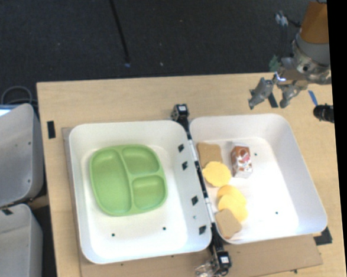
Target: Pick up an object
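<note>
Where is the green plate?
The green plate lies in the left bin, across the divider from the yellow and tan food pieces in the right bin.

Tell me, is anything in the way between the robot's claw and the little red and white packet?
Nothing visible is. The gripper hangs above the bench beyond the right bin's far rim, and the red and white packet lies uncovered inside, apart from the yellow pieces.

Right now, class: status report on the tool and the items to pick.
Tool open, above right bin's far edge, holding nothing. Food pieces along its left wall. Nothing in the way.
</note>
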Available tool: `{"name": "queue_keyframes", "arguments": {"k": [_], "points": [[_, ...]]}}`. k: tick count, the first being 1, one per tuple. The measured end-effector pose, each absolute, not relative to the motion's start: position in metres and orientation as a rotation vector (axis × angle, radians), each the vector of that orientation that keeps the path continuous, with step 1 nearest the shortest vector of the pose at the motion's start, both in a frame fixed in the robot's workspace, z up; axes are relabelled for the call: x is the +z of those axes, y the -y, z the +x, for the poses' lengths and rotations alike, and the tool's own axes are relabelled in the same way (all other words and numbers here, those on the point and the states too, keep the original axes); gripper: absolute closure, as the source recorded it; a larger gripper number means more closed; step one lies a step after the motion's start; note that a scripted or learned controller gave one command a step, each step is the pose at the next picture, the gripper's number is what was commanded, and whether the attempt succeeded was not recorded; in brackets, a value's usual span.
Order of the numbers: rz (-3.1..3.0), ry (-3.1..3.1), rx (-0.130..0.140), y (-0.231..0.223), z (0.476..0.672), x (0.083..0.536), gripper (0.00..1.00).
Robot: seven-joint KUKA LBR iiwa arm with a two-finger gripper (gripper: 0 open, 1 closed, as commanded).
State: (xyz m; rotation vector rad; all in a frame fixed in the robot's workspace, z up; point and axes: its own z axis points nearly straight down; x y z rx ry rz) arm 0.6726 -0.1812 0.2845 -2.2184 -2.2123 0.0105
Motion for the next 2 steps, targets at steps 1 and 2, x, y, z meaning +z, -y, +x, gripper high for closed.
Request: {"name": "queue_keyframes", "arguments": {"k": [1,2], "points": [[-2.222,2.225,0.0,0.181,0.674,0.293,0.0],[-2.224,2.219,0.004,0.184,0.67,0.25,0.0]]}}
